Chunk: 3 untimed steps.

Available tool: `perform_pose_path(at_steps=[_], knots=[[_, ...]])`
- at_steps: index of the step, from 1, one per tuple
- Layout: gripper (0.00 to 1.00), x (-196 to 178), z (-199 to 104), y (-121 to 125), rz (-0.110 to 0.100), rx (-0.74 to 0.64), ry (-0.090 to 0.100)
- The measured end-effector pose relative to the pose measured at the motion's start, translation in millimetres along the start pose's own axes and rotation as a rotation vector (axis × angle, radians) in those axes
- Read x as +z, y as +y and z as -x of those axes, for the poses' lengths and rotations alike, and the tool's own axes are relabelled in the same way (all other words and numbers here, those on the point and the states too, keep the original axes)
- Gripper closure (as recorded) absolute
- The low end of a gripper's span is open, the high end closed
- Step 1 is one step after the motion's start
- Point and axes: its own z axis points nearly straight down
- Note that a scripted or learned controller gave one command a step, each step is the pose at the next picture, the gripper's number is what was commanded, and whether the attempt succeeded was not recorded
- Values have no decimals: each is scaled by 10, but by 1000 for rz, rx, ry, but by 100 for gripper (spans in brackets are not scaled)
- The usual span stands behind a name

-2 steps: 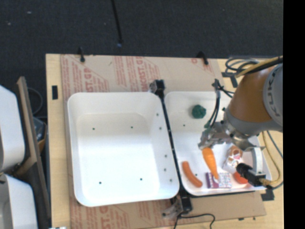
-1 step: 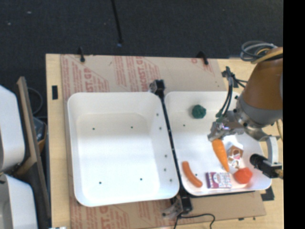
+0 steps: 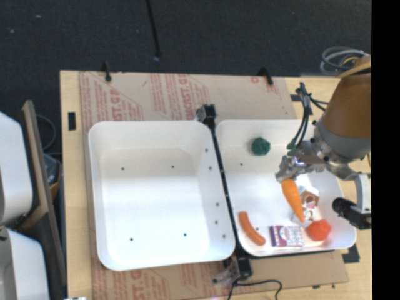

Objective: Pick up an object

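Grey metal gripper (image 3: 289, 170) hangs low in the right bin (image 3: 250, 167), at the carrot's (image 3: 292, 198) upper end; its grip cannot be judged. Alongside lie a green ball (image 3: 260, 145), sausage (image 3: 251, 227), red ball (image 3: 319, 230) and packet (image 3: 286, 236). Left bin (image 3: 100, 167) offers open room.

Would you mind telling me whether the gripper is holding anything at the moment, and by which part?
It cannot be told: the gripper sits right at the upper end of the carrot in the right bin.
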Motion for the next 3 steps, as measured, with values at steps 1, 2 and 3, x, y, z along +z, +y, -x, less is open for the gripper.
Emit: perform_pose_path(at_steps=[1, 2, 3], knots=[[100, 92, -464, 31, -2, -2, 1], [100, 186, -961, 84, -3, -4, 1], [100, 148, -1436, 84, -2, -3, 1]])
